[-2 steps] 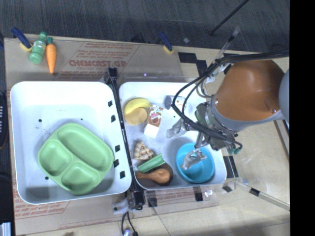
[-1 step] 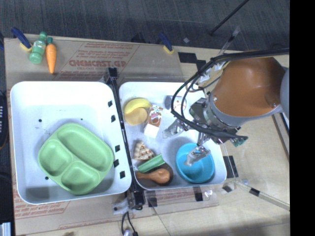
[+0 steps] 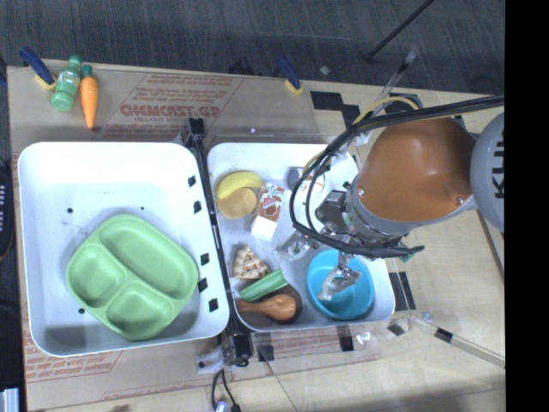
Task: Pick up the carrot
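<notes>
Two white bins lie below me on the table (image 3: 283, 101), and my gripper (image 3: 341, 280) hangs low over the blue bowl (image 3: 364, 303) at the near right corner of the right bin (image 3: 249, 151); I cannot tell from this slant how it is set, and nothing shows in it. Beside the bowl, along the near wall, lie a brown chicken-leg toy (image 3: 276, 307) and a green pod-like piece (image 3: 261, 285), with a tan ridged toy (image 3: 247, 263) just behind them. Further in sit a small white carton (image 3: 267, 215) and a yellow fruit-like toy (image 3: 238, 193). The left bin (image 3: 43, 170) holds a green divided plate (image 3: 131, 274). The carrot (image 3: 88, 99) is in neither bin: it lies on the bare table beyond the left bin's far left corner, well apart from my gripper and diagonally across both bins from it. Its long axis runs roughly near to far, leafy end away, tip toward the bin. A green toy bottle (image 3: 66, 86) lies touching its left side and, I judge, will crowd a grasp from that side; a blue clamp (image 3: 36, 67) sits just beyond.
</notes>
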Controlling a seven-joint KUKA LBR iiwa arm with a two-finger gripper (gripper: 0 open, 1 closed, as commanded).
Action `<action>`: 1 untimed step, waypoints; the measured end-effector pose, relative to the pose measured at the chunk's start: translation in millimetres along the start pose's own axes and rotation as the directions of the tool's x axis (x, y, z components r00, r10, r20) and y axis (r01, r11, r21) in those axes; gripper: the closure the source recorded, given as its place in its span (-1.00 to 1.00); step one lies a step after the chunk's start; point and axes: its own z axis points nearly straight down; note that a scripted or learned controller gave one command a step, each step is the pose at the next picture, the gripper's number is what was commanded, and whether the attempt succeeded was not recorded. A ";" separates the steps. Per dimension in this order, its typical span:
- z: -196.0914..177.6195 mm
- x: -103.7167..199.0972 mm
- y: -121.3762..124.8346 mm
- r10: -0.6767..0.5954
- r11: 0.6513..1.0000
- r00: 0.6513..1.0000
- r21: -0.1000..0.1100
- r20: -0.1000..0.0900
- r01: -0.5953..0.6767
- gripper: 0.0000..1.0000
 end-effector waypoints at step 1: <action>-110.6 23.5 -35.0 -0.095 0.995 0.995 0.013 0.002 0.095 -1.00</action>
